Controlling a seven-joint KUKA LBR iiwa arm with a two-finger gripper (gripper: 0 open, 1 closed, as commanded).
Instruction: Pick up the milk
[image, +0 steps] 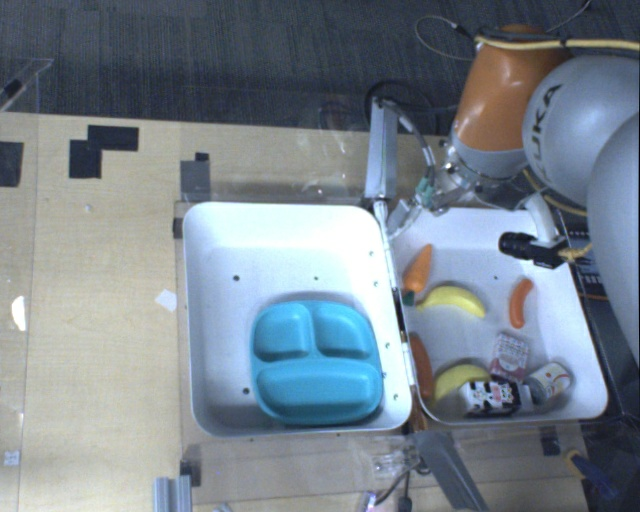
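The milk (490, 397) is a small carton with black and white print, lying on its side at the near edge of the right bin (470, 262). It touches a yellow banana (458, 376) on its left and sits beside a small can (551, 380) on its right. My gripper (422, 197) hangs over the bin's far left corner, well away from the milk, with nothing seen in it. The grey arm with its orange band (500, 90) rises behind it.
The right bin also holds an orange carrot (417, 268), a second banana (451, 299), two reddish sausages (518, 303) (422, 365) and a small packet (509, 352). A blue compartment plate (315, 362) lies in the left bin (260, 250). A grey post (378, 160) stands behind the bins.
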